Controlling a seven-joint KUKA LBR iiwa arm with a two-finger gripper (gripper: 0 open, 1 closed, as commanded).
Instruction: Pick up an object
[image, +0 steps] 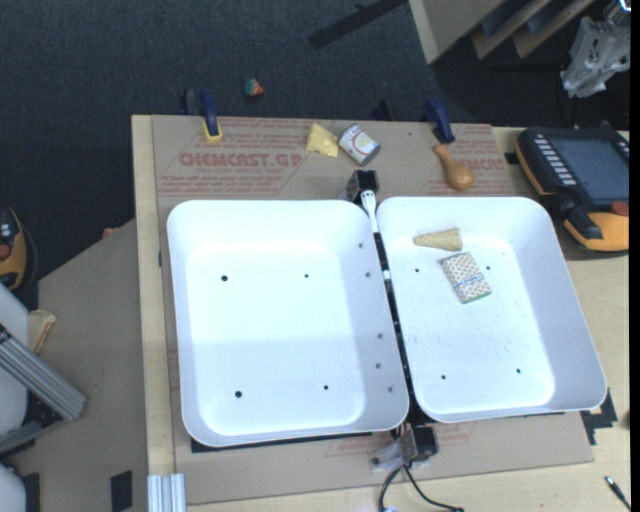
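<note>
Things in the right bin (560, 300)
Tan wedge (438, 239) and dotted block (466, 277) lie close together. Pincer (597, 55) sits far off; I cannot tell its grip.

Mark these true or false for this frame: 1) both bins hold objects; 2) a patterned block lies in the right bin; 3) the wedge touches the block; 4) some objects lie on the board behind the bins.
1) False: the left bin holds nothing visible; the right bin holds two objects.
2) True: the patterned block.
3) False: the tan wedge sits just behind it, apart.
4) True: a yellow piece, a small box, a wooden piece.
</note>
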